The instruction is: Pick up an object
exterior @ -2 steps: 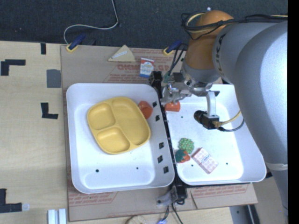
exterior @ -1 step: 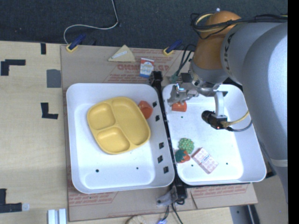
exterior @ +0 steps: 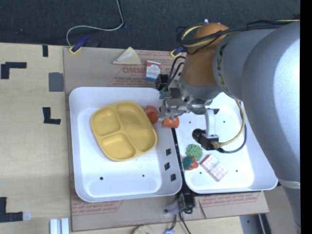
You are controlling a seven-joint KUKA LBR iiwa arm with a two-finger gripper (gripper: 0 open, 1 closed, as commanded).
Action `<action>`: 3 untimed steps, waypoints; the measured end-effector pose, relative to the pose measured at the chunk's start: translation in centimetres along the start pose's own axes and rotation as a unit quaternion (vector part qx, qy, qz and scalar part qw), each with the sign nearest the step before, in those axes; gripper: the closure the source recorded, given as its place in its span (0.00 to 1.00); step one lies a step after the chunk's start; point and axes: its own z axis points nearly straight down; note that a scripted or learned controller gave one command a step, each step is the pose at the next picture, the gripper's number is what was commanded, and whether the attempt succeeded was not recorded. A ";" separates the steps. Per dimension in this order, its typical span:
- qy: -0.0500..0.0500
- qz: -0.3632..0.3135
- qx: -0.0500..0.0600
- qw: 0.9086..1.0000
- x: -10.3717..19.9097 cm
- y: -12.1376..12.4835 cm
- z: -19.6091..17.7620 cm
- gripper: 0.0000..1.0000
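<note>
The yellow plate lies in the left bin. Right of the plate, beside an orange ball, the gripper pinches an orange block over the bins' divider.

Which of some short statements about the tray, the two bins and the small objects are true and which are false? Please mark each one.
1. The yellow tray lies in the left bin. True.
2. The yellow tray has three compartments. True.
3. The pink and white packet lies on the yellow tray. False: it lies in the right bin.
4. An orange object sits just below the gripper, near the wall between the bins. True.
5. The green object lies in the left bin. False: it lies in the right bin, near the packet.
</note>
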 end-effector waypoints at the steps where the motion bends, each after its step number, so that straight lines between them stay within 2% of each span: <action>1: -0.001 0.001 0.000 1.000 -4.3 1.9 0.0 1.00; 2: 0.000 0.001 0.000 1.000 -4.8 3.6 0.0 1.00; 3: 0.000 0.001 0.000 1.000 -3.5 3.7 0.0 1.00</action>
